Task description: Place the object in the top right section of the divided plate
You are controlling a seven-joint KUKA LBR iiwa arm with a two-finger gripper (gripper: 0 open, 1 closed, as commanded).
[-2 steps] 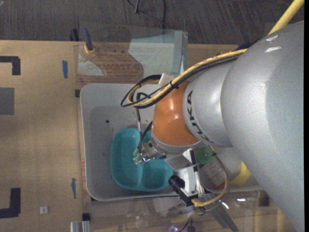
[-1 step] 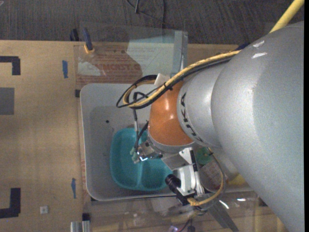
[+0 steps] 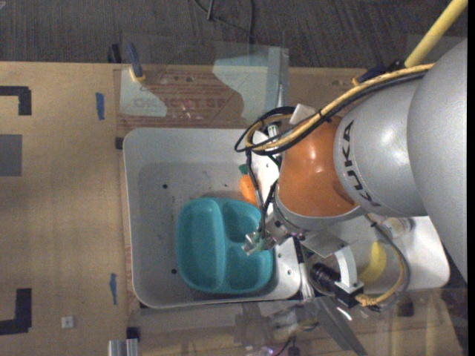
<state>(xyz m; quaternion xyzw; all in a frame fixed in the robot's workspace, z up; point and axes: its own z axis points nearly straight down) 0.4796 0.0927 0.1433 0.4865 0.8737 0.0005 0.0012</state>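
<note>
We see a wooden desk (image 3: 59, 221) carrying a shallow white bin (image 3: 148, 169), with blue tape marks (image 3: 100, 106) and black corner marks (image 3: 18, 99) on its surface. Beyond the desk lies dark carpet (image 3: 89, 13) with a looping cable (image 3: 215, 2).

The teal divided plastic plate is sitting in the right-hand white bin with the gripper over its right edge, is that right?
Not quite. The camera view shows the teal divided plastic plate in the left-hand white bin, not the right-hand one. The gripper is over its right edge, as you said.

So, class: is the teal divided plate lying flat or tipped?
Flat. The divided plate rests open side up on the white bin floor, all compartments facing the camera.
</note>
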